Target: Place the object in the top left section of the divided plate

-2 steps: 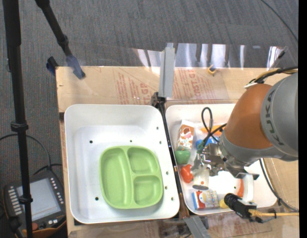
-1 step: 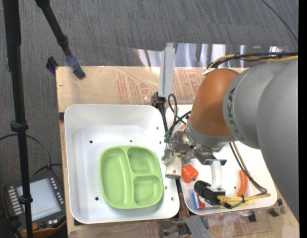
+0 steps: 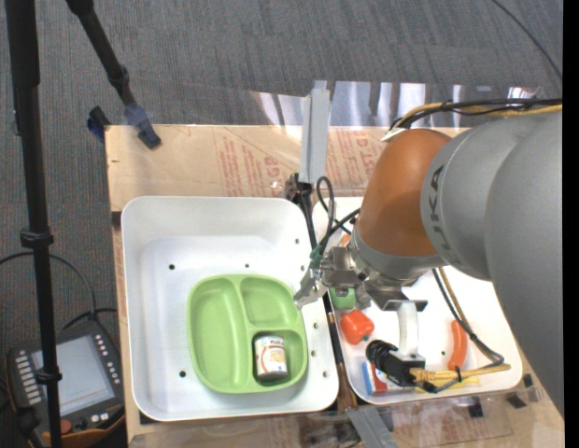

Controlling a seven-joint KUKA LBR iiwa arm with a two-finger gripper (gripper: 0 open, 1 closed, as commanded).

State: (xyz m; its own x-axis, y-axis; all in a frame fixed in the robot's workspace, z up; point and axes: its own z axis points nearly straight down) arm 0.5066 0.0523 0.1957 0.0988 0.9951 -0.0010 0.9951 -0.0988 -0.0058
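A green divided plate [image 3: 218, 339] lies in the left white bin [image 3: 154, 250]. A small can with a pale label [image 3: 271, 357] stands in the plate's lower right section. My gripper [image 3: 339, 287] hangs over the wall between the two bins, just right of the plate's upper right section. A small green object [image 3: 343, 297] shows right beneath the gripper; whether it is held is hidden by the wrist.
In the right bin [image 3: 486, 329] lie a red-orange object [image 3: 356, 326] just below the gripper, a thin orange piece [image 3: 458, 343] at the right, and a small blue item [image 3: 368, 378] near the front wall. The big grey and orange arm [image 3: 458, 203] covers much of that bin.
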